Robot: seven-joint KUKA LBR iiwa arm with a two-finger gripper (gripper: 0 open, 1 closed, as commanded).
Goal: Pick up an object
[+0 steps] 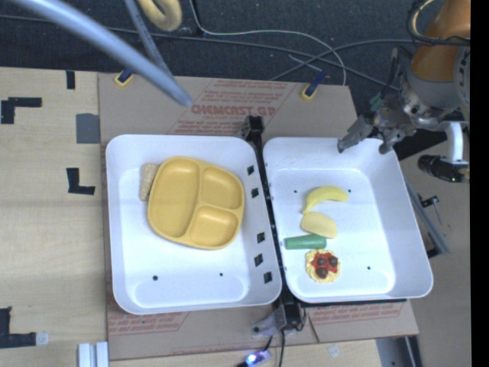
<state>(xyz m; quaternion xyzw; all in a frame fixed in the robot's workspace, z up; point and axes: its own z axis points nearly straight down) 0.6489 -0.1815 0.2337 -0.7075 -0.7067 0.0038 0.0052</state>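
In the right bin [382,212] lie a yellow banana [325,196], a pale yellow wedge [318,224], a green stick-shaped piece [305,241] and a small round pizza toy [323,265]. My gripper [368,139] hangs over the bin's far right corner, above and to the right of the banana. Its two dark fingers are spread apart with nothing between them. The grey arm with its orange band [443,21] comes in from the upper right.
The left bin [130,228] holds a yellow divided plate [195,202] with a tan sponge-like piece [147,180] at its left edge. A black hinge strip [261,205] runs between the bins. Cables cross the dark bench behind.
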